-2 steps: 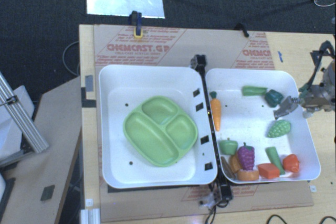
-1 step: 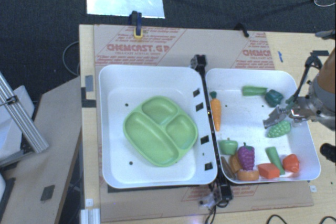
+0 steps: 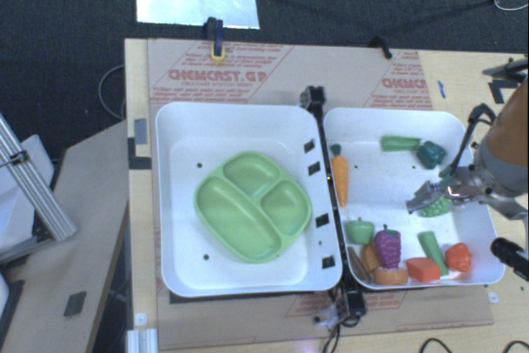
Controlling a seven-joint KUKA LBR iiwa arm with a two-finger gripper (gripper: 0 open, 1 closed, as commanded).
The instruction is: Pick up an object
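Gripper low over the right bin's toy food

Along the near edge of the right bin (image 3: 475, 132) lie a purple grape bunch (image 3: 387, 245), a red block (image 3: 423, 268), a green pod (image 3: 431, 250) and a tomato (image 3: 459, 257). Just beyond them the gripper (image 3: 428, 198) sits against a green knobbly piece (image 3: 436, 207); whether it is clamped on it I cannot tell. An orange carrot (image 3: 339, 177) lies by the dividing wall. Farther back rest a green pepper (image 3: 400, 143) and a teal piece (image 3: 431, 153). On the counter (image 3: 273, 66), the left bin (image 3: 178, 128) carries a green divided plate (image 3: 252, 206)
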